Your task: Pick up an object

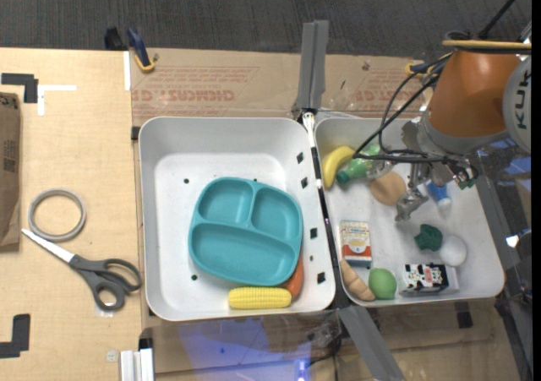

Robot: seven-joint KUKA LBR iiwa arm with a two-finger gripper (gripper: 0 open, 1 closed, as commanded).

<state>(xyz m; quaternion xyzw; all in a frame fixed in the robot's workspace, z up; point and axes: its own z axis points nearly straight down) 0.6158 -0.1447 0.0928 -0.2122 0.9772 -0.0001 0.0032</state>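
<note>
tray (245, 231): teal
corn (259, 297): yellow
banana (336, 164): yellow
ball at five o'clock (382, 283): green
carton (425, 279): black-and-white cow patches
bins (161, 202): white

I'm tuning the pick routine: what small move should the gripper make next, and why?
Probably a short descent. The gripper hangs in the right bin over bare floor beside the tan object, with nothing seen between its fingers; shifting slightly toward that object first would likely help.

My gripper (412, 202) hangs low in the right bin (482, 282), beside the tan potato-like piece (388, 189) and banana (336, 164); a teal tray (246, 231) and corn (259, 297) sit in the left bin (161, 202)
</note>
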